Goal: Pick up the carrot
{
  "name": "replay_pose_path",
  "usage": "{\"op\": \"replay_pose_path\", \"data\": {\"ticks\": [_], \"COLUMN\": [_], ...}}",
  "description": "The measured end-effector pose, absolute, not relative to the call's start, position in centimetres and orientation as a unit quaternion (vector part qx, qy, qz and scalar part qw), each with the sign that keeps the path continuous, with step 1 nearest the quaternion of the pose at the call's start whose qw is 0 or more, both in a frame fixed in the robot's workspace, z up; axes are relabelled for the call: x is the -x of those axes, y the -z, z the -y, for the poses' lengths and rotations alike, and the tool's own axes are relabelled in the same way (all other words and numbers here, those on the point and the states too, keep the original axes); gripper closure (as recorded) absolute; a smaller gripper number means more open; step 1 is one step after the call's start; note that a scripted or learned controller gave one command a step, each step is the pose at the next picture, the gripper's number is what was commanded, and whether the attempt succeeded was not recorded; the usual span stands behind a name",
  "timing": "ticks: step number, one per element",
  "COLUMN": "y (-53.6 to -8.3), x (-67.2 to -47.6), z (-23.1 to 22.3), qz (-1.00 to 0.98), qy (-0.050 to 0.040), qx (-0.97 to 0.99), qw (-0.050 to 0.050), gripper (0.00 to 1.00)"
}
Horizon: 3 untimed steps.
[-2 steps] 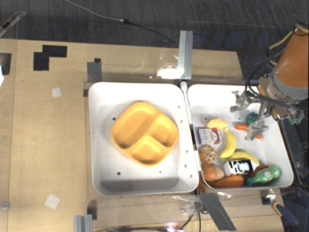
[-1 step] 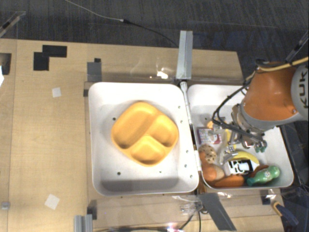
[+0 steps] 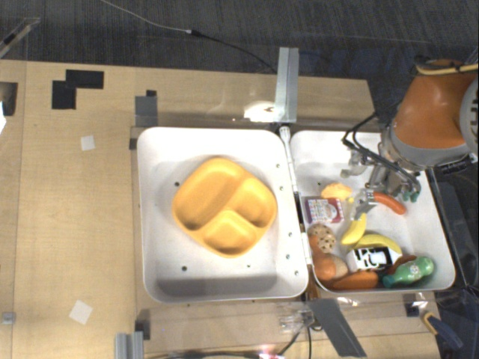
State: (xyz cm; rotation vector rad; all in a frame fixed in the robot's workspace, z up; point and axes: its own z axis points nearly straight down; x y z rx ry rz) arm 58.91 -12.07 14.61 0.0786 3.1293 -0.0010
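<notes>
The arm is running off the right edge — the gripper's finger state is staying too small to tell.

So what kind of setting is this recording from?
Most likely a robotics lab test bench, not a kitchen: two white bins are fixed to a wooden bench, one holds a yellow divided plate, and the other holds toy food like a banana under a robot arm.

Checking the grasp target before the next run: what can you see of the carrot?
The carrot is a short orange piece, smooth and plastic-looking, lying tilted in the right bin near its far right side. It sits just below the gripper, near the fingers; whether it is held is unclear. The yellow banana lies to its lower left.
</notes>
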Motion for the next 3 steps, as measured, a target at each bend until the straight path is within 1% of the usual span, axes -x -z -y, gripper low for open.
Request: {"op": "replay_pose_path", "data": {"ticks": [1,2,3], "y": [-9.92,-9.98,-9.92], "x": [-62.78,-62.21,-62.04], "z": [9.16,8.81,8.93], "qz": [-0.997,-0.998,-0.994], "qy": [0.0008,0.0023,0.0014], "qx": [-0.076,-0.061,-0.105], "qw": [0.012,0.017,0.016], "gripper": [0.00,0.00,0.00]}}
